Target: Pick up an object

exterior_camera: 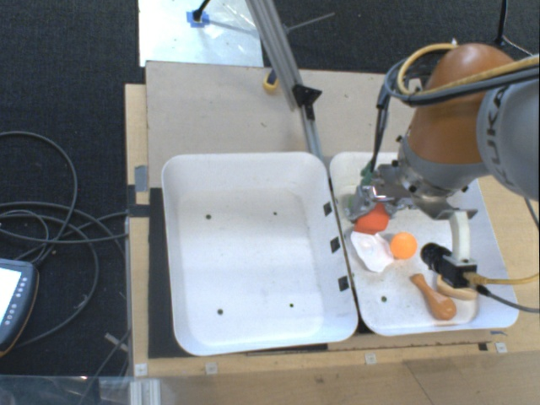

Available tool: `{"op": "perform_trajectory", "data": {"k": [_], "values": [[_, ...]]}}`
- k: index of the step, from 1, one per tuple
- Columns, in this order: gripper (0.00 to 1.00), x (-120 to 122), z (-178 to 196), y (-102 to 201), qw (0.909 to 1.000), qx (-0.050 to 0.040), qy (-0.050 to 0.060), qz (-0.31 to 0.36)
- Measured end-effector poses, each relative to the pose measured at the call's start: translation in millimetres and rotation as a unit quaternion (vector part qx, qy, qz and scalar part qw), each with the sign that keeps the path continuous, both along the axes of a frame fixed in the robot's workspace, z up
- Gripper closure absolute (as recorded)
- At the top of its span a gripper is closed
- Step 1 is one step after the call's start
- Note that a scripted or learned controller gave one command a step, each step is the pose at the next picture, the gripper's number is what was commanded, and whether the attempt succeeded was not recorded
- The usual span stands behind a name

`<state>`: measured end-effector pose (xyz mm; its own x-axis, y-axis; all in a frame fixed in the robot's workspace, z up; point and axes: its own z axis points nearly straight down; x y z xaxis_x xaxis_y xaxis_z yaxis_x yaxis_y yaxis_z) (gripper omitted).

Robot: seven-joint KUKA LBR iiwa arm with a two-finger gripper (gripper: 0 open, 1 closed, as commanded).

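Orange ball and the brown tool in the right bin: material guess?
Orange ball: likely smooth plastic, uniform matte colour, maybe a ping-pong ball. Brown tool: looks like wood, tan with a slight sheen and rounded end; could be moulded plastic. Right bin: white, speckled, probably plastic.

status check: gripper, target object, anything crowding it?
Gripper low in right bin, over red object; grasp unconfirmed. White piece and orange ball lie just beside it.

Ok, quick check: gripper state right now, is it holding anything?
Gripper: cannot be told; it sits low in the right white plastic bin, right above the red-orange rounded object, with no grasp visible.
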<state>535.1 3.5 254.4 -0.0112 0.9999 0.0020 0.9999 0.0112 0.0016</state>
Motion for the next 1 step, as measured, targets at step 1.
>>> {"op": "perform_trajectory", "data": {"k": [1], "values": [[1.00,5.2,-11.8,49.9,1.0000,0.0001,0.001,-0.001]]}}
